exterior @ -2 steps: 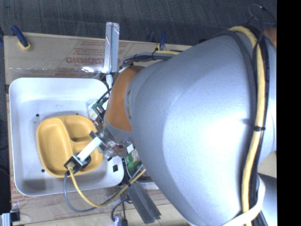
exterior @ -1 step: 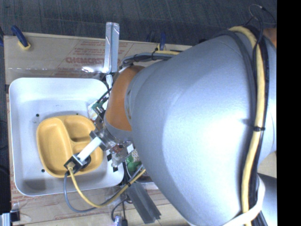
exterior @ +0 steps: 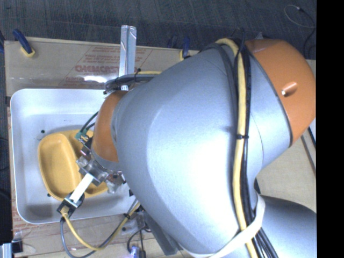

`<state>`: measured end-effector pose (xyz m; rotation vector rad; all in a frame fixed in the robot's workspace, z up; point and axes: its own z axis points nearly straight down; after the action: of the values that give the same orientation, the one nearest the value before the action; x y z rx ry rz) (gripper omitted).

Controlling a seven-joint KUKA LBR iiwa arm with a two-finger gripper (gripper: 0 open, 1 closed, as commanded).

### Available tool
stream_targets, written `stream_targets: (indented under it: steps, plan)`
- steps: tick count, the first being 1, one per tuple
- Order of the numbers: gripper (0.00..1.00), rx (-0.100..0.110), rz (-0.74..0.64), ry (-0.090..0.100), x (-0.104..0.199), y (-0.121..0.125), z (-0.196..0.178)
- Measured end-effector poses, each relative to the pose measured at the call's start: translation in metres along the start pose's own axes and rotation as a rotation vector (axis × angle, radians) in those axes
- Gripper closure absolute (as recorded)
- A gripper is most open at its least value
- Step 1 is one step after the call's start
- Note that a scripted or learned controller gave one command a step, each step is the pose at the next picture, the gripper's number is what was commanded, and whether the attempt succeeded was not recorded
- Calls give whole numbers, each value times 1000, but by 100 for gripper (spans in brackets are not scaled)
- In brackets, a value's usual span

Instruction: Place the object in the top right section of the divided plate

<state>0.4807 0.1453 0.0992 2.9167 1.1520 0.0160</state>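
Gripper (exterior: 99,173) of the grey arm with the orange band (exterior: 204,155) sits low over the shallow white bin (exterior: 27,106) on the view's left, at the right edge of the yellow oblong plastic plate (exterior: 56,163). The arm's bulk covers it from above, so I cannot read its spread or whether it carries anything.

Task object: not identified. A small green patch (exterior: 83,136) shows at the plate's upper right rim, tight against the wrist. It could be the object or robot hardware, and it is too small and shadowed to tell.

Plate: lies flat near the bin's left wall, long axis running top to bottom in the view. The left part is exposed and looks bare. The right part is hidden under the wrist, and no dividing ridges can be made out.

Key relation: the plate lies to the view's left of the gripper, touching or just beside it. Judgement: the top right section should be the upper part of the covered strip, so the target is up along the plate's long axis from the gripper, not further left.

Risk: release happens out of sight, and the object may land on the rim or in the bin.
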Motion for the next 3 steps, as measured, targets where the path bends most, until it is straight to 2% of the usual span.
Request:
stream_targets:
  steps: [1,2,3]
  plan:
    - [0,-13,-65,-2,75,5,1]
    - [0,14,-242,-10,46,-57,-67]
    - [0,15,-365,-10,126,18,10]
